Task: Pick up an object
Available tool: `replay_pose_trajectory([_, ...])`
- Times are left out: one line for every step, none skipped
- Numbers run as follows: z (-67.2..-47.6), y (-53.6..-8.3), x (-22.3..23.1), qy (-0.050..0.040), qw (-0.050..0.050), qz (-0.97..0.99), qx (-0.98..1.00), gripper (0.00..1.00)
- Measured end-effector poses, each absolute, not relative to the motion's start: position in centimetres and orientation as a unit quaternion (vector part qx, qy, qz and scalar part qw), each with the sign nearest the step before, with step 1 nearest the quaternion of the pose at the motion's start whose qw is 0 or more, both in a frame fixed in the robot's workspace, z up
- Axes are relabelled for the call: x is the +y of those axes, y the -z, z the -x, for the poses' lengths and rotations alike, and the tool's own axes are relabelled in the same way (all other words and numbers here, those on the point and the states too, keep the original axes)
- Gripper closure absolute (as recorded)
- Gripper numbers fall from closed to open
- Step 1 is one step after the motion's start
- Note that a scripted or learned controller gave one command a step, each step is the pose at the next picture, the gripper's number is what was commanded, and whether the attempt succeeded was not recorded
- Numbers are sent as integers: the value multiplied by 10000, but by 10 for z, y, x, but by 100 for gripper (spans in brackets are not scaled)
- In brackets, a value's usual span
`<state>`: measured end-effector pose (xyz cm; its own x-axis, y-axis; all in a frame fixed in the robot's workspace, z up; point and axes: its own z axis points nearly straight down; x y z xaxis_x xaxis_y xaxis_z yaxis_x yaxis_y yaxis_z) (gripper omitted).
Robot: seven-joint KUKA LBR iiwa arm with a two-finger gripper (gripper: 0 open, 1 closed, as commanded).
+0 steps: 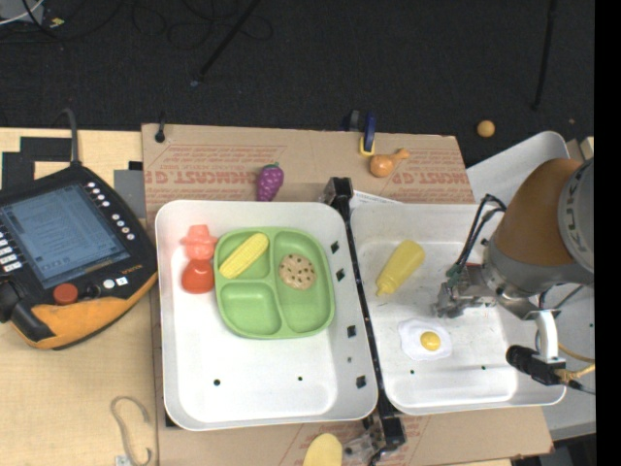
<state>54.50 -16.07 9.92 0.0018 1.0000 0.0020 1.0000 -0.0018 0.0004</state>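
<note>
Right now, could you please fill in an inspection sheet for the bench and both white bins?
Surface: two shallow white bins, left bin and right bin, on brown cardboard.
Job's things: yellow mustard bottle and fried egg toy in the right bin; green divided plate with corn cob and cookie, plus red figure, in the left.
Clutter: purple grapes, orange duck toy, yellow object.
Grippers: gripper low over the right bin, holding nothing visible.
Cables: black cable along the wrist.
Surroundings: teach pendant to the left.
</note>
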Motion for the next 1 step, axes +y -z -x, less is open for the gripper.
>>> replay_pose_trajectory([-546, -142, -159, 5, -5, 7073, -7069, 100])
